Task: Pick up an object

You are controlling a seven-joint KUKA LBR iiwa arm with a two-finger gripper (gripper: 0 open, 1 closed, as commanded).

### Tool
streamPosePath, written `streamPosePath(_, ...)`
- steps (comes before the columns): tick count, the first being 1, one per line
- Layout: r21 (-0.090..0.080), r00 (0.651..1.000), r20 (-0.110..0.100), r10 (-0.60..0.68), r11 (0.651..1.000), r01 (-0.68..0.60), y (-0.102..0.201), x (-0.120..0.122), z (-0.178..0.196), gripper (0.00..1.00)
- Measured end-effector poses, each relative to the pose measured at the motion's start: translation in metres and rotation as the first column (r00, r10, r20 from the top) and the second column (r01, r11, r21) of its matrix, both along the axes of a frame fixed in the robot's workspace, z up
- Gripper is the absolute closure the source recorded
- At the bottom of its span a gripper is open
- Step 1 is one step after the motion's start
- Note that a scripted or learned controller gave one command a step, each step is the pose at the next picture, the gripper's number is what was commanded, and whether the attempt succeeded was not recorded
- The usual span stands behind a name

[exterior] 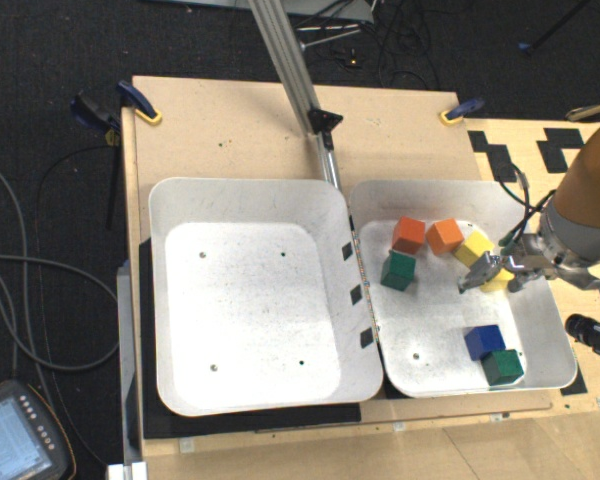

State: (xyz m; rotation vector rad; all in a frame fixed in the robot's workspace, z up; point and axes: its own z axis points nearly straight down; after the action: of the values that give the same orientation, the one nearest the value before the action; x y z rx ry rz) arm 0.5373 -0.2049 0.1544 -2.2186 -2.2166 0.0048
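Left bin (180,218), then right bin (540,368). Near its far-left corner: green block (399,270), two orange blocks (409,233) (444,236). Yellow block (473,251) toward its right edge, touching the gripper (490,271); jaw state cannot be told. Blue block (483,340) and second green block (503,366) near-right corner.

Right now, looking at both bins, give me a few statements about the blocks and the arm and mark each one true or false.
1. All the blocks lie in the right bin. True.
2. The gripper is over the left bin. False: it is over the right bin, by the yellow block.
3. A blue block touches a green block. True.
4. There are three orange blocks. False: there are two, one beside the other.
5. Another green block sits just below an orange one. True.
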Motion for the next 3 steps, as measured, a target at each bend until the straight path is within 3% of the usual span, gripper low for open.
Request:
streamPosePath(1,0.0,1.0,0.001,0.0,1.0,0.0,0.001,-0.001,-0.054,0.0)
streamPosePath(2,-0.003,1.0,0.008,-0.001,1.0,0.001,0.0,0.001,-0.04,1.0)
streamPosePath(3,-0.004,1.0,0.012,-0.001,1.0,0.001,-0.006,-0.003,0.013,1.0)
